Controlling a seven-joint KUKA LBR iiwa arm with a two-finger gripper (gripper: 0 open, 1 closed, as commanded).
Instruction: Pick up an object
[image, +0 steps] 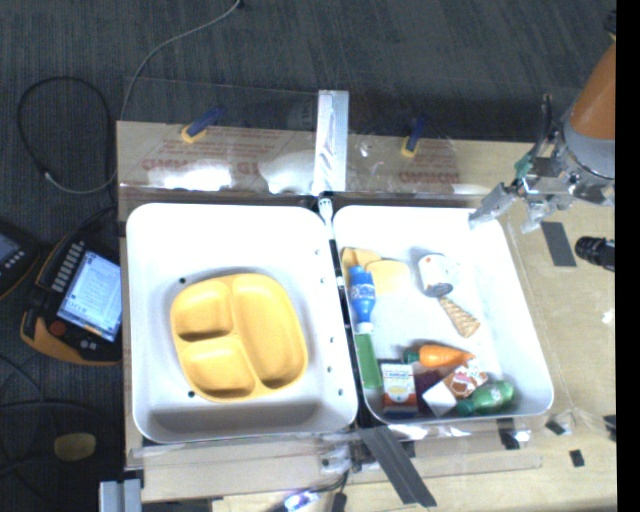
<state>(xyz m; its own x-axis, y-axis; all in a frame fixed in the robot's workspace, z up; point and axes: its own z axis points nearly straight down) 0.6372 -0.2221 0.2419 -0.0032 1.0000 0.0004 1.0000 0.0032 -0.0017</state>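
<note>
Claw above the right bin's far corner

The claw (520, 190) hung with nothing in it; its fingers' state was unclear. The small orange plastic carrot (443, 354) looked light, stiff; best pinched mid-body.

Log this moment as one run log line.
phase: approach | gripper: above right white bin's far corner, nothing held | yellow three-compartment plastic tray: in left white bin

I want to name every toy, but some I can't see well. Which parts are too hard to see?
- The arm: cut off by the camera view's right edge.
- The gripper: too small to tell whether it is open or shut.
- The pile of small things in the right bin: they overlap, labels too tiny to read.
</note>
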